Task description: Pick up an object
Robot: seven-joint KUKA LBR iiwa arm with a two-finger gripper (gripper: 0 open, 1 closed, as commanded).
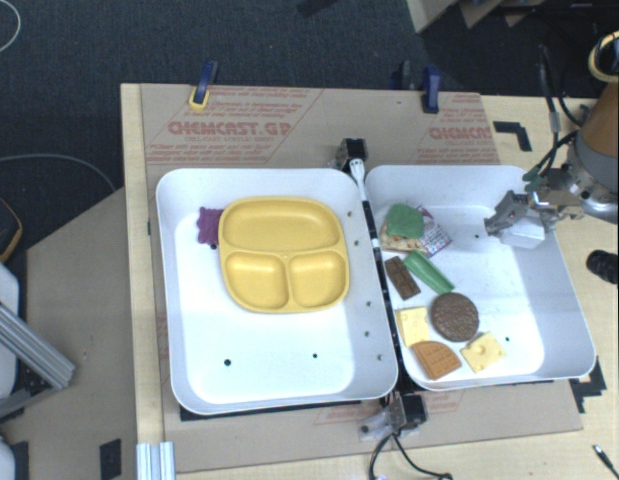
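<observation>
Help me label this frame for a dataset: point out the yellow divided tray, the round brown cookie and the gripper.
yellow divided tray [282,226]: camera view, floor of its large upper compartment.
round brown cookie [455,316]: camera view, centre of its top face.
gripper [509,214]: camera view, at its fingertips.

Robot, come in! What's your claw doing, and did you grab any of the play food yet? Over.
Gripper over right bin, upper right side, nothing seen in it. Toy food pile at bin's left side, untouched. Yellow tray in left bin.
</observation>
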